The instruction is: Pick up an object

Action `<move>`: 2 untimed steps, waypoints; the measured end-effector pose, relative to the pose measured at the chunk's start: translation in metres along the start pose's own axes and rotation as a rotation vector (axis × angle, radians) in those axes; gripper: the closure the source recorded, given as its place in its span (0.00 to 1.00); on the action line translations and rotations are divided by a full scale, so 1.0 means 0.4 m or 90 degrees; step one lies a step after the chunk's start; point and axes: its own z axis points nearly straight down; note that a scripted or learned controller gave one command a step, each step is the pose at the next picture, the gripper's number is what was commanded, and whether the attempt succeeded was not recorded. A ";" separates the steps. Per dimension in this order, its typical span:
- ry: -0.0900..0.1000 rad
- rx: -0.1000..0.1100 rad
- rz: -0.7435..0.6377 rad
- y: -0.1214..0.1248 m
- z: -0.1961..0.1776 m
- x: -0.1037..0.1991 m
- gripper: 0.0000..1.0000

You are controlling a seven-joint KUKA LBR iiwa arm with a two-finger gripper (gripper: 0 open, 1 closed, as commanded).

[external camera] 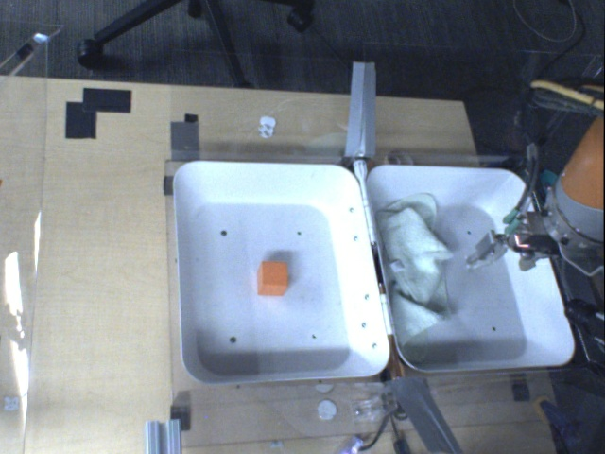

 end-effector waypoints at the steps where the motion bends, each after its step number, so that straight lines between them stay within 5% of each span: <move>1: 0.000 0.000 -0.119 -0.037 0.169 0.089 0.00; 2: 0.000 -0.001 -0.073 -0.035 0.121 0.203 0.00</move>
